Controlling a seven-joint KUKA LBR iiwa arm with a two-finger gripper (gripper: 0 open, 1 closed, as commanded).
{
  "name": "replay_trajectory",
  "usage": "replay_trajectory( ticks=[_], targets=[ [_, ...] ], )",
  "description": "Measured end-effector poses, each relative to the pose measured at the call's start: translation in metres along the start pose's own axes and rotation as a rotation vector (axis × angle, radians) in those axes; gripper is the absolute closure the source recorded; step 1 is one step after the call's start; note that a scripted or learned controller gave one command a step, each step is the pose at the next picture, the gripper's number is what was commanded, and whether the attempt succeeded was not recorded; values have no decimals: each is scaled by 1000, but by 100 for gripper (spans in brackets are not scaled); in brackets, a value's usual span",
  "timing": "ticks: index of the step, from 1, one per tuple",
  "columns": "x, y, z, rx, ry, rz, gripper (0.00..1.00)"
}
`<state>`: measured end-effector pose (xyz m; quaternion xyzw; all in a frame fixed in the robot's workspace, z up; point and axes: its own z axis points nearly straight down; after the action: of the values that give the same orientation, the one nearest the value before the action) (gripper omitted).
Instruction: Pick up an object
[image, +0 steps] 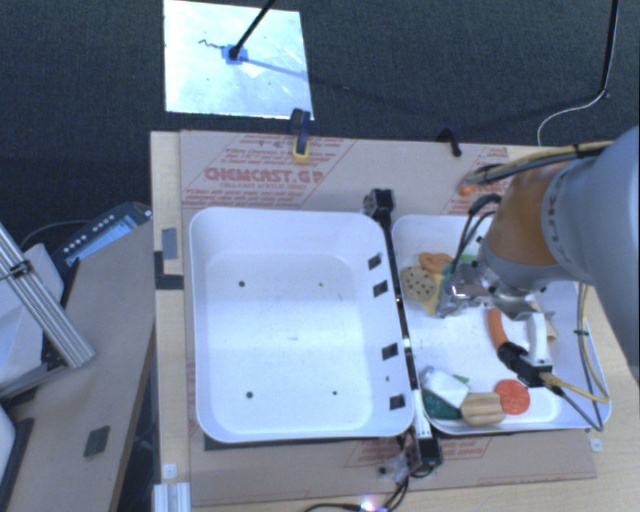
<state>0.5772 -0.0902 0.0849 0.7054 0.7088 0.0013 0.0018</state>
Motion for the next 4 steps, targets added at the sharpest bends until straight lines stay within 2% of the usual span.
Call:
replay_trajectory(
  ticks=[1,2,3,4],
  targets=[
    [-22,19,0,1,-1,3,100],
    [-12,-23,1,7,1,3,100],
    [-5,-13,0,3,1,0,100],
    [8,19,0,0,1,-1,100]
  ],
)
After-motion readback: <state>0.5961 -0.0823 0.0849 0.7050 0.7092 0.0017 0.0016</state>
